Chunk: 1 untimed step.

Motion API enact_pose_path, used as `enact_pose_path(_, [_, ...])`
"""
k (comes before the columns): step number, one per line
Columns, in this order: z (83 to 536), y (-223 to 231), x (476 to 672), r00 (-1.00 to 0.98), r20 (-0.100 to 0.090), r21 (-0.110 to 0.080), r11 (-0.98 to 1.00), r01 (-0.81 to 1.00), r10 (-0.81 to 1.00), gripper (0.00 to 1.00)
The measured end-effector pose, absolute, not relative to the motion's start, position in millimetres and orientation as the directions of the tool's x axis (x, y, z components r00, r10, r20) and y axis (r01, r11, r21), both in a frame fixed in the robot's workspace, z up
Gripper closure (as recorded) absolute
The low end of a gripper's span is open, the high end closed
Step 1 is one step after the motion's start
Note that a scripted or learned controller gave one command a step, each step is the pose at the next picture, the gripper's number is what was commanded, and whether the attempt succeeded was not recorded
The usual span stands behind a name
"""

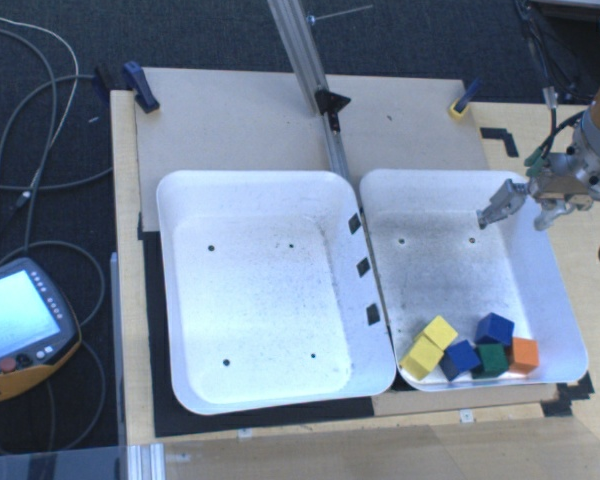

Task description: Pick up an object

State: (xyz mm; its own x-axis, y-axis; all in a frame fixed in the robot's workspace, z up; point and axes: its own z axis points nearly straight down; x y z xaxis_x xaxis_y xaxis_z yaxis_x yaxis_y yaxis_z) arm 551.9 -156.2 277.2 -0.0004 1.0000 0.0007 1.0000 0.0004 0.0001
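Several small blocks lie clustered in the near corner of the right bin [540, 268]: two yellow blocks [430, 345], two blue blocks [494, 328], a green block [493, 358] and an orange block [524, 353]. My gripper [523, 208] hangs over the bin's far right rim, well away from the cluster. Its two fingers [500, 206] stand spread apart, open, with nothing between them.
The left bin [250, 288] sits beside the right one, joined by black clips at the shared rim. A slanted metal rail [305, 58] runs down to the gap between the bins. A teach pendant [20, 323] and cables lie on the floor at left.
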Motion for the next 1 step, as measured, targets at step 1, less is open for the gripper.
enact_pose_path(1, [236.5, -210.4, 501.2, 0.007, 0.001, -0.007, -0.007, 1.0, 1.0, 0.0])
